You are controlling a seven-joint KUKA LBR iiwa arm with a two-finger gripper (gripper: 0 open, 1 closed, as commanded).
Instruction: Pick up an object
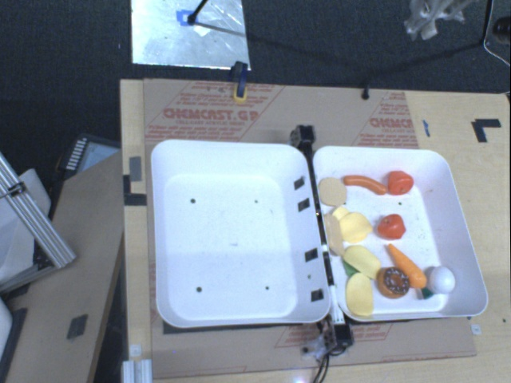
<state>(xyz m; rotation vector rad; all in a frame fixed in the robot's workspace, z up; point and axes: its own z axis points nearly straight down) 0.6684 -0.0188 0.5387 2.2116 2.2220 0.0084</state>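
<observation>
Gripper (431,10): pale and blurred at the top right of the camera view, above the dark floor and beyond the far edge of the bench; whether it is open or closed cannot be told.

Right bin (461,214): holds every candidate object — toy foods gathered in its left and middle parts.

Left bin (231,238): white floor, no objects on it.

Far row: pale round piece (332,191), sausage (364,183), red tomato (400,182), left to right.

Middle: yellow pieces (355,228) stacked along the divider; a second red piece (390,227) stands apart to their right.

Near row: carrot (407,266), doughnut (393,282), white ball (440,279), close together, some touching.

Governing relation: the objects lie well apart from the gripper, toward the camera and slightly left of it; the far row is nearest.

Long axes: the sausage runs left–right; the carrot runs diagonally, tip toward the near right.

Judgement: the red tomato or the second red piece looks the cleanest pick, each with free space around it.

Risk: in the crowded near row, the fingers may strike a neighbour.
</observation>
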